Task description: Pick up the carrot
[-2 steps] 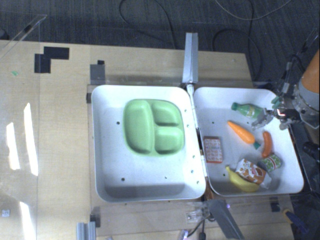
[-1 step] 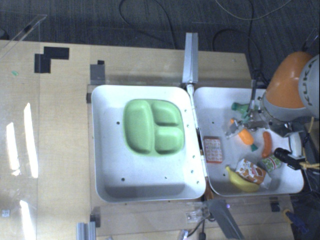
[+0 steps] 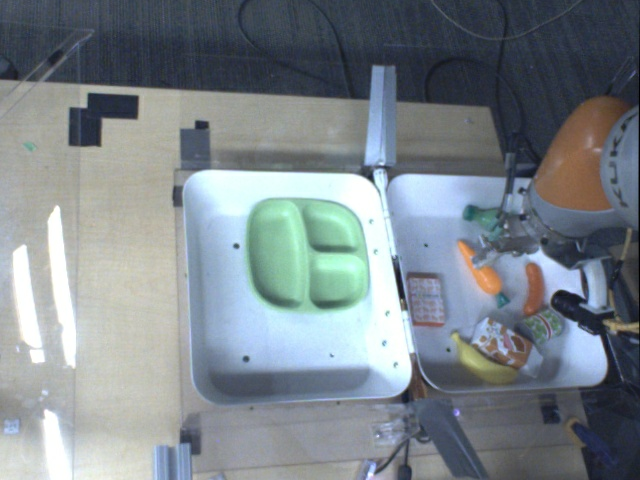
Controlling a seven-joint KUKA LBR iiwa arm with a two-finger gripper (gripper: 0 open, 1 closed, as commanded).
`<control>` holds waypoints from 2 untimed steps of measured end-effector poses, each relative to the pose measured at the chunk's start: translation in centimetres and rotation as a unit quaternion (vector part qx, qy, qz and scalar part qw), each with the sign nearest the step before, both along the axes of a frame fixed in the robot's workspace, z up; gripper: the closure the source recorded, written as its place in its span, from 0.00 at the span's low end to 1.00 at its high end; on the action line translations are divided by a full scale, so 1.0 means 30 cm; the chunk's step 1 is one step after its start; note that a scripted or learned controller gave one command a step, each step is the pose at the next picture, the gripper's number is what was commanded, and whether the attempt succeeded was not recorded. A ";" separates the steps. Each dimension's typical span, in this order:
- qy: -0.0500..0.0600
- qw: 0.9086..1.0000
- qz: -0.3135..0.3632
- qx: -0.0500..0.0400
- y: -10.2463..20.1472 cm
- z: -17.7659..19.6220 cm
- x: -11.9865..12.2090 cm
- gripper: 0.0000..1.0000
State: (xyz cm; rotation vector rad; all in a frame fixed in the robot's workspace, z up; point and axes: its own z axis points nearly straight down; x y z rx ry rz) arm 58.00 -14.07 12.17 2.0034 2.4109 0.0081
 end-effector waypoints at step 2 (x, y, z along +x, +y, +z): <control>-0.001 1.000 0.006 0.000 -0.013 -0.112 0.076 0.00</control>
